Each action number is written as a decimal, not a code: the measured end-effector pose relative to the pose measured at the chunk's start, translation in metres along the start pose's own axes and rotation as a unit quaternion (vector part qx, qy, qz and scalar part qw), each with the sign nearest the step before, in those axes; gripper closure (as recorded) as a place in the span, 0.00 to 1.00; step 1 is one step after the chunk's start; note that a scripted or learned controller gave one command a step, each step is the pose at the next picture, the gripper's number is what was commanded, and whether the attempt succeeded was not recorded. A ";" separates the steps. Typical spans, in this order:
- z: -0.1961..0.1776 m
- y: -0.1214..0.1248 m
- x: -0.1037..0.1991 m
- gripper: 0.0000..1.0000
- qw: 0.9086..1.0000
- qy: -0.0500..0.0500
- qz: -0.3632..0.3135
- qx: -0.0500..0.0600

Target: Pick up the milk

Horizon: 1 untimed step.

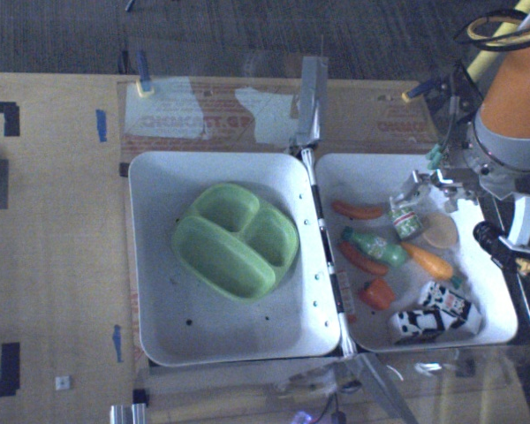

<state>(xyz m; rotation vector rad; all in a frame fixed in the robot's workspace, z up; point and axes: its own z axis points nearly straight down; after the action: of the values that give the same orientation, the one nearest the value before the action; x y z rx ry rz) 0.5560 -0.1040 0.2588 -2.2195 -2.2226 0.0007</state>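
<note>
1. the milk, a small black-and-white cow-patterned carton (431, 314), lies on its side near the front edge of the right shallow white bin (499, 329), among toy foods.
2. the gripper (424, 186) hangs over that bin's back part, well apart from the milk, above a small green-and-white can (406, 221); whether it is released or clenched cannot be told.
3. the carton looks light and stiff, probably smooth; across its flat sides seems the surest hold.

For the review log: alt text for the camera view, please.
The grey arm's gripper hovers over the right white bin of toy food, far from the black-and-white cow-patterned milk carton at its near edge. The left white bin holds a green divided tray.
</note>
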 end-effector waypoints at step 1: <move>0.146 -0.045 -0.094 0.00 0.997 0.000 0.080 0.000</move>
<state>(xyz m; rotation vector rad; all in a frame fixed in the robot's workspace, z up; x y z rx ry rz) 0.5108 -0.1981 0.1128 -2.3896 -2.0379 0.0004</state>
